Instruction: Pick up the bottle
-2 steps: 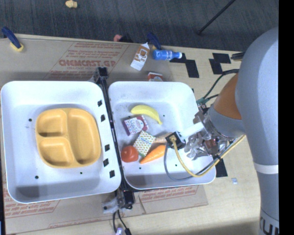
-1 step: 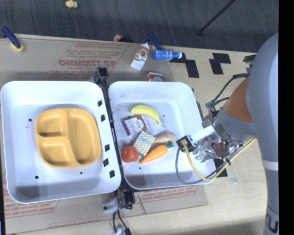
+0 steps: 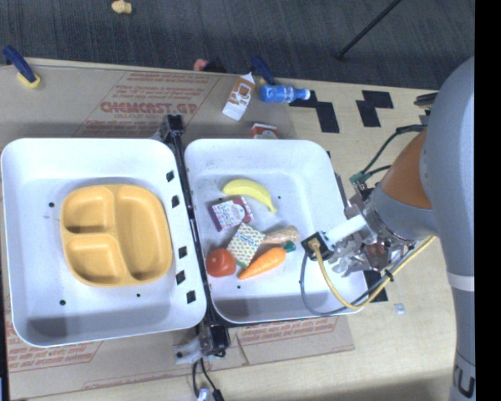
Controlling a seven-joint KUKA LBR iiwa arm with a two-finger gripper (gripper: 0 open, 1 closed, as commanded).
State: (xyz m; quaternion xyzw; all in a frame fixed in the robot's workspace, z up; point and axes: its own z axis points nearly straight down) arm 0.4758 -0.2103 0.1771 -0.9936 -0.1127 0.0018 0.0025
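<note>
Here the gripper [image 3: 355, 257] hangs over the right bin's [image 3: 317, 161] right rim, its grasp unreadable.

Two white bins [image 3: 33, 161] sit on a tan worktop [image 3: 384, 366] with red print; the left one carries a mustard-yellow divided tray [image 3: 117, 232]. The right one has a yellow banana [image 3: 250, 194], orange carrot [image 3: 264, 262], red tomato [image 3: 220, 262] and a checked blue, yellow and white packet [image 3: 246, 243]. The arm [image 3: 438, 174] is grey with an orange band

Dark ribbed floor [image 3: 150, 15] lies beyond the cardboard-topped bench [image 3: 150, 98].
</note>
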